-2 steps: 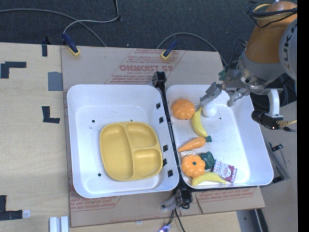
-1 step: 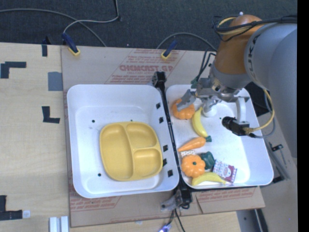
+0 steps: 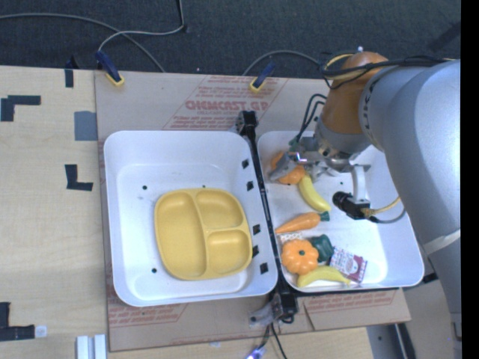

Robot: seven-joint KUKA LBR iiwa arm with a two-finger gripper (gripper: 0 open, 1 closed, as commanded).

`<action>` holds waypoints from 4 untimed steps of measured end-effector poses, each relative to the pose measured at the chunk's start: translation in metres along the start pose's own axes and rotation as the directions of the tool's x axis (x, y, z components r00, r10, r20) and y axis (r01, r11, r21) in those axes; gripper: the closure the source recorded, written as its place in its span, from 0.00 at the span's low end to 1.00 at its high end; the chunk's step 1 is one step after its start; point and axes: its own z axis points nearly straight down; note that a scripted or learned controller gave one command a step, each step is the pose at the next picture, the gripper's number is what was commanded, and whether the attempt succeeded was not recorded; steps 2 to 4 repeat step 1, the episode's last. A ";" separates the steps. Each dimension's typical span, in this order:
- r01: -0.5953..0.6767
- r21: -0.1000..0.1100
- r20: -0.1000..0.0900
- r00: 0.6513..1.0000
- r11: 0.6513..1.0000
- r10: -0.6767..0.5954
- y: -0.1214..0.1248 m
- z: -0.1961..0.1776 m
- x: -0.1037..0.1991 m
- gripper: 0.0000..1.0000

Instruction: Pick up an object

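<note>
I see the end effector (image 3: pixel 290 169) low in the right shallow white bin (image 3: pixel 397 256), over a small orange toy (image 3: pixel 293 176) (grip state: cannot tell).

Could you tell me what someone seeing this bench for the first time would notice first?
Probably the big grey arm reaching in from the right, its gripper down among toy food in the right bin: bananas, a carrot and a small pumpkin. Next, the yellow divided plate lying alone in the left bin.
</note>
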 end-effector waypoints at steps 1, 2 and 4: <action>0.002 0.004 0.001 1.000 1.000 -0.002 0.000 -0.008 0.000 1.00; 0.002 0.004 0.001 1.000 1.000 -0.002 0.000 -0.008 0.000 1.00; 0.002 0.004 0.001 1.000 1.000 -0.002 0.000 -0.008 0.000 1.00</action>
